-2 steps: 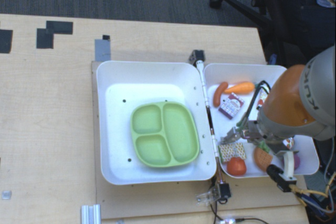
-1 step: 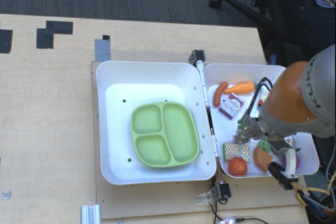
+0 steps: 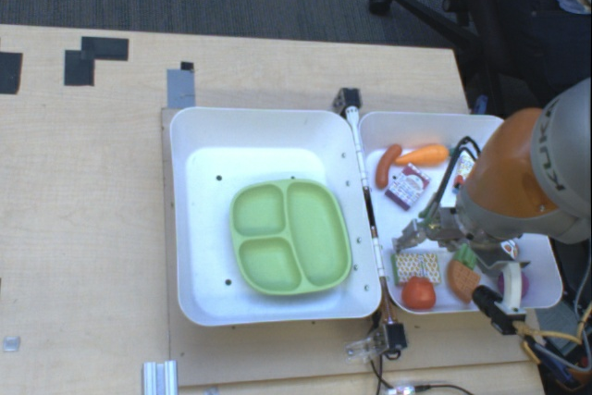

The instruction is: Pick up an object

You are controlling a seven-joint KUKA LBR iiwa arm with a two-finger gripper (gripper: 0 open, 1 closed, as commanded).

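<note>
The right bin point(image 3: 481, 120) holds several toy foods. At its back lie a red sausage point(image 3: 388, 165) and an orange carrot point(image 3: 425, 155), with a small red and white packet point(image 3: 405, 188) just in front of them. Near the front are a square cracker point(image 3: 416, 267), a red tomato point(image 3: 418, 293) and an orange piece point(image 3: 462, 280). My gripper point(image 3: 418, 234) hangs low over the middle of this bin, just above the cracker and in front of the packet. Nothing shows in its grasp. The arm's orange band hides the bin's right part.
The left bin point(image 3: 199, 199) holds a green divided plate point(image 3: 291, 236). A purple and white item point(image 3: 514, 280) lies at the right bin's front right, partly under the arm. A metal divider point(image 3: 363, 190) runs between the bins. The wooden bench extends to the left.
</note>
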